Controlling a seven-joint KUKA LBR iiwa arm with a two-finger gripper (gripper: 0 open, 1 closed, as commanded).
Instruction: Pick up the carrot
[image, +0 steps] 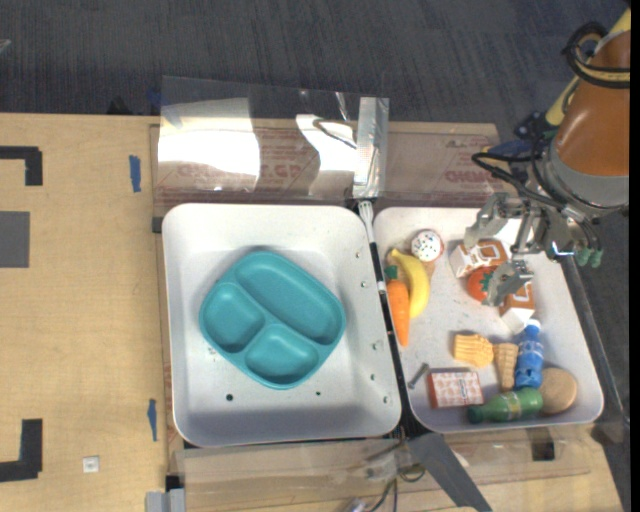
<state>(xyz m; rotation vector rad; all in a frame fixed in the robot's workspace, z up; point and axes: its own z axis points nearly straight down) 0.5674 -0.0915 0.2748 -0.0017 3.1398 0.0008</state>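
Green bottle (507, 405) at right bin's (585, 345) front edge. Carrot (399, 307) lies by that bin's left wall, touching banana (413, 280). Claw (512, 262) well right of it, over red-white packet (487, 270); open or clenched, can't tell. Teal plate (272, 317) in left bin (190, 250).

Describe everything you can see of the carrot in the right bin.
The carrot is a small orange toy, plastic by its look, with a green top at its upper end and a body tapering to a point at its lower end. It lies flat, roughly lengthwise along the left wall of the right bin, close to the divider. The yellow banana lies against its right side, apparently touching. The gripper hangs apart from it, to the right.
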